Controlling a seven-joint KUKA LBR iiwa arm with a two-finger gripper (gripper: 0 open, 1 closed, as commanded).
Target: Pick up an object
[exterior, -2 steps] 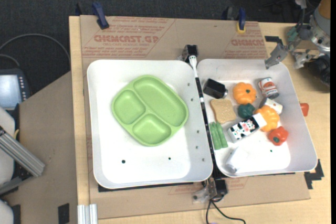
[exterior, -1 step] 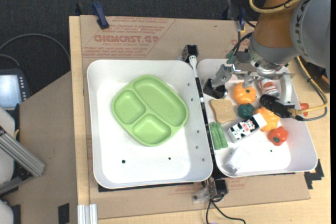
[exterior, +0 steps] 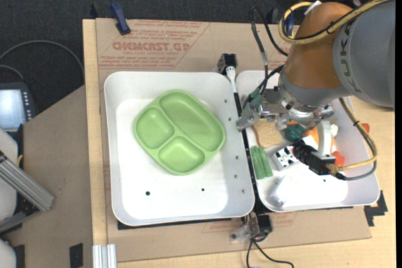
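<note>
A: What lies in the left bin (exterior: 119,154)?

B: A green divided plate (exterior: 179,132) with three compartments, sitting a little left of the bin's middle, tilted on the diagonal. Two small dark specks dot the white floor nearer the camera.

A: And the right bin (exterior: 314,198)?

B: A clutter of small objects. A green ridged block (exterior: 261,162) lies at its left side, just beside the wall between the bins. Right of that sits a small black-and-white piece (exterior: 286,157), then a teal item (exterior: 293,133) and an orange-and-white one (exterior: 329,141) farther right.

A: Where is the arm (exterior: 342,59)?

B: It comes in from the right, its orange band above the far part of the right bin, the gripper (exterior: 295,119) low over the clutter.

A: Is the hand open? Holding anything?

B: I cannot tell; the wrist hides it from above, and I see nothing clearly held.
</note>
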